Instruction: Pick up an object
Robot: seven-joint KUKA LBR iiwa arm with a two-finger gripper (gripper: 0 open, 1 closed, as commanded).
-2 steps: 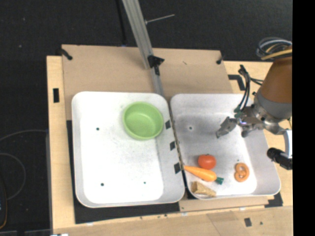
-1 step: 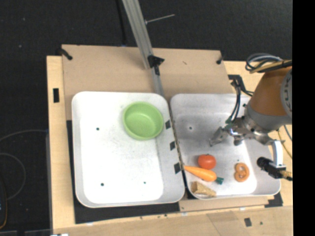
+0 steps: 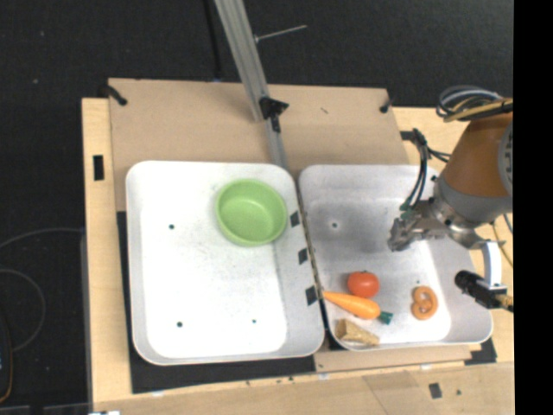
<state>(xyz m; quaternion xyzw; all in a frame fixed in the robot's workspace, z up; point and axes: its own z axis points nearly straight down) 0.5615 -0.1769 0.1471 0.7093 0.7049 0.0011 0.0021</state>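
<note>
2 bins sit side by side on the bench [image 3: 99, 232]. In the left bin [image 3: 173, 318], a bowl [image 3: 251, 213] lies near the far right corner. In the right bin [image 3: 346, 197], a tomato [image 3: 364, 284], carrot [image 3: 352, 304], wedge [image 3: 356, 333] and pretzel [image 3: 423, 302] cluster along the near edge. The pincer [image 3: 404, 234] hangs above that bin's middle.

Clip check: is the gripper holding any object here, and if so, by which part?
Nothing is held. The gripper hangs over bare floor of the right bin; the tomato, carrot and pretzel lie apart from it.
</note>
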